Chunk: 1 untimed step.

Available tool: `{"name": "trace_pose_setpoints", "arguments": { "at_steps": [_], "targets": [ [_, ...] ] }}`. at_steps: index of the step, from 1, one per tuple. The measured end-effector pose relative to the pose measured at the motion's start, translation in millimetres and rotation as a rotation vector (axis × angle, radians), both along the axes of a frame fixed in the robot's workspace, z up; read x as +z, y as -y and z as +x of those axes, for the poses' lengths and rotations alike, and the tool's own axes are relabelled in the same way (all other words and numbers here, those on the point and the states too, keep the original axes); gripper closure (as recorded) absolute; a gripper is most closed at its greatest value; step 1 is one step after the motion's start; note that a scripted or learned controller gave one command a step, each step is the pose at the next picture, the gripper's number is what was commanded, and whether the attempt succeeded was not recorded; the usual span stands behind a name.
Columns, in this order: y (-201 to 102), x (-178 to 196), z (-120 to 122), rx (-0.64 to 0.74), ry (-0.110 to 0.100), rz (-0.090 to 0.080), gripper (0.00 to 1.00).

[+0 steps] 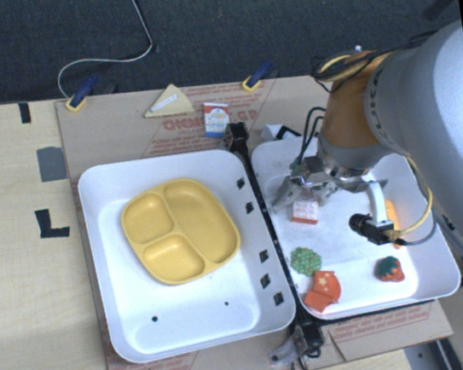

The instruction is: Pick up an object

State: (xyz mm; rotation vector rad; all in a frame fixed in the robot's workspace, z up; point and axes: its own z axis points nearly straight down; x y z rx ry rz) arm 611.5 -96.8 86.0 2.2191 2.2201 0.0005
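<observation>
Gripper [306, 190] over small white-and-red carton [304, 212], right bin [427, 284]; finger state unclear, possibly touching.

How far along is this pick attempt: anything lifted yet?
Done: the arm has reached into the right bin. In hand: the gripper sits low over a small white-and-red packet, but a grasp isn't visible. Left: lifting an object; the green piece, red piece and strawberry lie untouched.

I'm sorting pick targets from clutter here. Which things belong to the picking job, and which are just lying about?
Job: gripper; small white and red packet under it; green toy; red toy; strawberry toy.

Lying about: yellow divided plate in the left bin; small carton and wedge behind the bins.
</observation>
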Motion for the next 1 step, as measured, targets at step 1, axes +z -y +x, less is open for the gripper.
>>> {"name": "trace_pose_setpoints", "arguments": {
  "at_steps": [1],
  "targets": [
    [0.3, 9.4, 0.0, 0.0, 0.0, -0.001, 1.0]
  ]
}}
